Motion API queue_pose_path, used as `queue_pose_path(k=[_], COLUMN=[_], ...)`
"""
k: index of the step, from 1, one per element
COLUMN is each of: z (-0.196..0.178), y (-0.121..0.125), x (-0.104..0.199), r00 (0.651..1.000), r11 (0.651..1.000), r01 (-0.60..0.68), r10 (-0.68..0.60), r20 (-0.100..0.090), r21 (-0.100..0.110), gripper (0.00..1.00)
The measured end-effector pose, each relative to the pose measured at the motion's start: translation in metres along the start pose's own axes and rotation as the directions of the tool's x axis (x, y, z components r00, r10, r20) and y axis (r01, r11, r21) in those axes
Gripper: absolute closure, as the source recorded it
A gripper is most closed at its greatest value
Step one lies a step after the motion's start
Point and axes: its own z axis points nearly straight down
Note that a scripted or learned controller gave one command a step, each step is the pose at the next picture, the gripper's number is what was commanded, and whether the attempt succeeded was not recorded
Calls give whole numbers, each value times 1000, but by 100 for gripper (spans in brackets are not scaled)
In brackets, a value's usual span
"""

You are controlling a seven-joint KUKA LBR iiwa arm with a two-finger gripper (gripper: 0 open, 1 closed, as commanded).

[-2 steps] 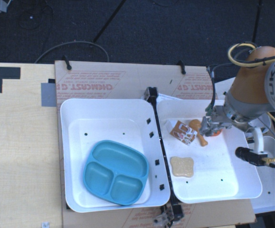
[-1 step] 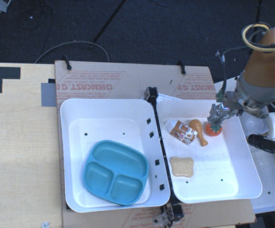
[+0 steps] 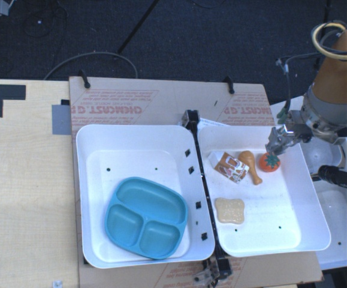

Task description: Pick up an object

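Observation:
The right bin (image 3: 305,233) holds a small printed packet (image 3: 231,167), an orange drumstick-shaped toy (image 3: 251,165), a red tomato-like toy with a green top (image 3: 269,162) and a pale slice of toast (image 3: 229,210). My gripper (image 3: 276,143) hangs at the bin's far right side, just above the red toy. Nothing shows between its fingers.
The left bin (image 3: 95,146) carries a blue divided tray (image 3: 145,216). A black divider (image 3: 198,185) runs between the two bins. Cardboard lies under both. The arm's grey body and orange band (image 3: 332,83) stand at the right edge, with cables close by.

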Motion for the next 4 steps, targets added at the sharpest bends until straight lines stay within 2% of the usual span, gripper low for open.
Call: queue_pose_path(k=[1, 2, 3, 4], z=[0, 20, 22, 43], y=[8, 17, 21, 38], x=[55, 109, 161, 204], r00=[1000, 1000, 1000, 1000], r11=[1000, 1000, 1000, 1000], r01=[2, 1, 3, 2], r10=[-2, -1, -3, -2], r20=[-1, 0, -1, 0], r21=[1, 3, 2, 2], gripper=[100, 100, 100, 100])
